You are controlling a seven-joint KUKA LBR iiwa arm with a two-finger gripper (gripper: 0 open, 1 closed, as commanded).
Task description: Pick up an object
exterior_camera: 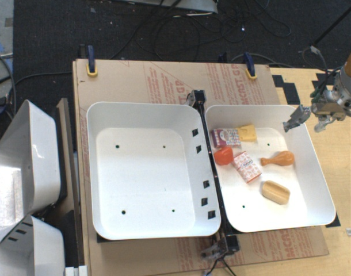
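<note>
Camera view: two white bins side by side on a cardboard-covered bench, centre of frame. Left bin [100, 154] has just small dark dots on its floor. Right bin [313, 200] holds five items, all in its upper-left to centre part. Pink/white packet [226, 137] sits near the bin's upper-left corner, w/ a yellow block [247, 133] touching its right end. Just below the packet, a red piece [223, 156] lies close to the divider between the bins. Right of that, a red/white carton [247, 167] lies tilted, its upper-left corner near or touching the red piece; can't tell which. Drumstick [279, 159], orange-brown, lies to the carton's right, thin end pointing left, apart from the rest. Tan bread roll [275, 192] is lower down, right of bin centre, on its own. Gripper [306, 120] is at the right of the frame, over the right bin's upper-right rim; its two fingers are spread apart w/ nothing between them, one finger [294, 119] reaching left over the bin corner, the other toward the frame's right. It's well apart from all items; nearest is the drumstick, below and left. Two clamps, yellow [92, 65] and blue [250, 66], grip the cardboard's top edge. More white bins stacked at lower left of the frame.
</note>
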